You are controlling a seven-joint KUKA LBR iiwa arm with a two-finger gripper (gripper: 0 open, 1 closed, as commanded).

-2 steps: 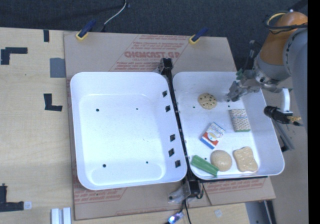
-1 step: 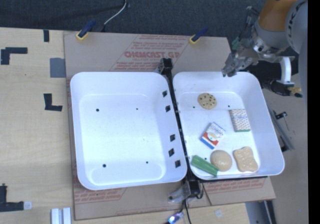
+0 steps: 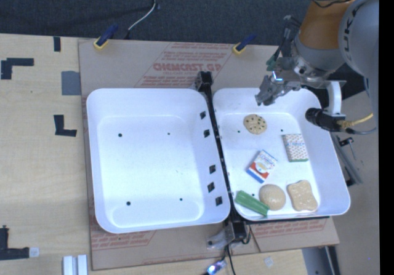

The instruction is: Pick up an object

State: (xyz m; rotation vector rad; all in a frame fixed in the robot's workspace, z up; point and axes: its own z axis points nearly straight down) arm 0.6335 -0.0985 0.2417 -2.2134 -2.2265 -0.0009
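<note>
Grey metal and an orange band mark the KUKA arm as it reaches in from the right, its dark two-finger gripper (image 3: 266,96) poised over the far edge of the right-hand shallow white plastic bin (image 3: 326,144); nothing is seen between its fingers, and whether they are spread or pressed together cannot be told at this size. Nearest to it lies the round tan cookie with dark chips (image 3: 255,123), just below and slightly left of the fingertips in the picture, toward the camera; being round, it offers no long axis to line up with. Farther out sit the small pale rectangular packet with a speckled face (image 3: 295,147), near the bin's right wall, and the tilted blue, white and red carton (image 3: 262,165) at mid-bin. Along the near rim rest the green stick-shaped block (image 3: 252,203), the round beige bun (image 3: 272,197) and the tan bread-slice shape (image 3: 303,195), well apart from the gripper. The left-hand white bin (image 3: 104,114) lies beyond the dark central divider. On this evidence the cookie looks the likeliest pick, calling for a short move toward the camera and a descent.
</note>
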